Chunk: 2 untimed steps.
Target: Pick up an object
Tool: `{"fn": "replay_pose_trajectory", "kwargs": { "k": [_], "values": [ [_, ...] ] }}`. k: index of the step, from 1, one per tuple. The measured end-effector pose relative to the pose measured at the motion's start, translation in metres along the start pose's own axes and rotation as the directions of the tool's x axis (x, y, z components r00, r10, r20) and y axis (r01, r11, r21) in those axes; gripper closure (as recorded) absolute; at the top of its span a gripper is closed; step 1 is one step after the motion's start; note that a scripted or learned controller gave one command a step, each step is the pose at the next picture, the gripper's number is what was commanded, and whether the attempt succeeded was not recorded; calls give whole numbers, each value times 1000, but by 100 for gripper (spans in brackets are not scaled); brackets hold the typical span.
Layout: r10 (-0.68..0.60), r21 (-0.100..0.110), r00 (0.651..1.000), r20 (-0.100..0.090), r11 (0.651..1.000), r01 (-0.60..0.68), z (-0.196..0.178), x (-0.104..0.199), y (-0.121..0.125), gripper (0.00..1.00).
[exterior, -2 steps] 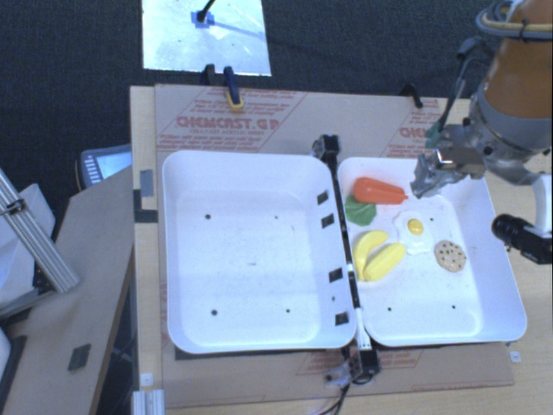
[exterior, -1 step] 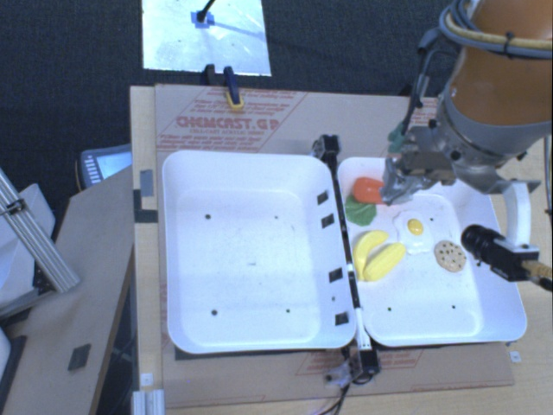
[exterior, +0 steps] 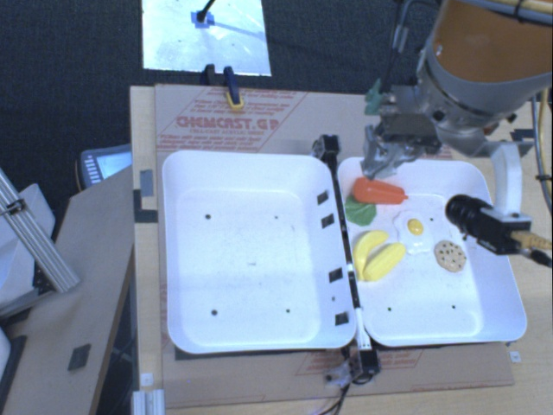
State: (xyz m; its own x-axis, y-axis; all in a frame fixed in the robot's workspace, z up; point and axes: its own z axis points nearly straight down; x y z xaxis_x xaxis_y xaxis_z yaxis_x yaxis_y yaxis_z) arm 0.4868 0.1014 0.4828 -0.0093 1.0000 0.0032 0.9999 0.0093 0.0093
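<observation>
Two shallow white plastic bins, a left one (exterior: 251, 249) and a right one (exterior: 432, 318); one orange toy carrot (exterior: 380, 191); one green toy leaf (exterior: 360, 212); two yellow toy bananas (exterior: 377, 254); one toy fried egg (exterior: 414, 228); one brown round toy cookie (exterior: 449, 255).

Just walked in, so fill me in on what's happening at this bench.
The arm reaches in over the right bin, with its end effector low at the bin's far left corner, just above the carrot. Nothing is visibly lifted yet. The carrot lies by a green leaf, with a banana, a fried egg and a cookie nearby. The left bin sits beside it.
</observation>
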Motion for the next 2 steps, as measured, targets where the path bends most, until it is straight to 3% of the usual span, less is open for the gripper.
{"fn": "replay_pose_trajectory", "kwargs": {
  "k": [1, 2],
  "values": [
    [2, 9, 1000, 3, 1000, -2, 40, 36, 0, 100],
    [1, 1, 1000, -1, 1000, -1, -36, 95, 1, 100]
  ]
}}
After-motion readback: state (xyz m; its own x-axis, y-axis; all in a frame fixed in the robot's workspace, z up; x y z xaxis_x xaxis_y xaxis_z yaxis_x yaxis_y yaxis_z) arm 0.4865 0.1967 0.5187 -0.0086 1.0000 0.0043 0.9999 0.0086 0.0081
